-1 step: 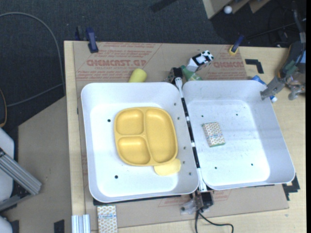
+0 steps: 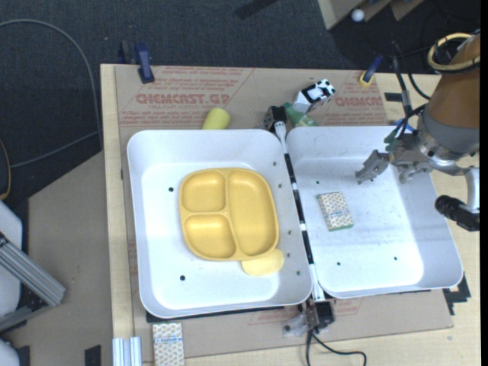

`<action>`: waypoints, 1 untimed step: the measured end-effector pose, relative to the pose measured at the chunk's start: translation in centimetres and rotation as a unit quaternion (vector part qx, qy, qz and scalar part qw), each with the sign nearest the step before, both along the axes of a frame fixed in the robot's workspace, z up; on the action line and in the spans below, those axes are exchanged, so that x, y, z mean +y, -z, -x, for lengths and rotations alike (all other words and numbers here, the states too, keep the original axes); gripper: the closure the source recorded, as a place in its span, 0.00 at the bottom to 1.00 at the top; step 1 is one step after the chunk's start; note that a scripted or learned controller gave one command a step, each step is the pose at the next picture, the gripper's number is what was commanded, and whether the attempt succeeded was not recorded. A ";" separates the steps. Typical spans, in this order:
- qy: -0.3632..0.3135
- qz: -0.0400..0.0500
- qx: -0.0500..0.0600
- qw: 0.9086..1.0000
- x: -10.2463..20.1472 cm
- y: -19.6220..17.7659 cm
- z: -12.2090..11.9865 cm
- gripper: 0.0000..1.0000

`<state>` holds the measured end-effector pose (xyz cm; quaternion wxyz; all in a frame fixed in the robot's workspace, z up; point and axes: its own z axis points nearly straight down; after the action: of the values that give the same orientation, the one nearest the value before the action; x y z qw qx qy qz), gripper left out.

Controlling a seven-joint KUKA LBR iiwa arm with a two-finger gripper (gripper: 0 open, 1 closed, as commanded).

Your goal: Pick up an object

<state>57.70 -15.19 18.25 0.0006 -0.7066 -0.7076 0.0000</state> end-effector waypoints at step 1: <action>0.000 0.000 0.001 1.000 6.1 7.5 0.6 0.00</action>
<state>57.08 -9.11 10.80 0.0017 -0.7066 -0.7076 0.0005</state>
